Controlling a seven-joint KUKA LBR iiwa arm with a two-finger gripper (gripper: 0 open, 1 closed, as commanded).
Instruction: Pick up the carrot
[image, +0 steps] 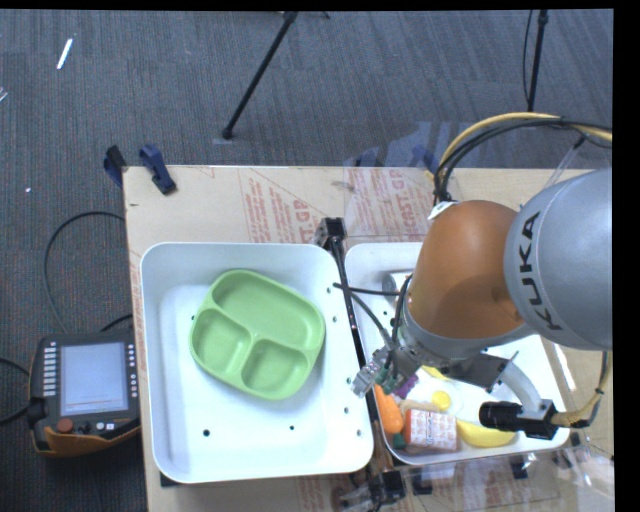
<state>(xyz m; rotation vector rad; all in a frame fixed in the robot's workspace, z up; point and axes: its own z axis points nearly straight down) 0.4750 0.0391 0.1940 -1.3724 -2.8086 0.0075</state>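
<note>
The orange carrot (389, 412) lies at the near left corner of the right bin (372, 262), close to the bin's left wall. My gripper (381, 375) hangs just above the carrot's upper end, under the orange wrist band. The arm covers most of the right bin. I cannot make out whether the gripper touches the carrot.
The left bin (170, 420) holds a light green divided plate (257, 333). In the right bin, a small white packet with a red label (432, 428) lies right of the carrot, with a yellow banana (487, 436) beyond it and a small yellow item (440, 402) above it.
</note>
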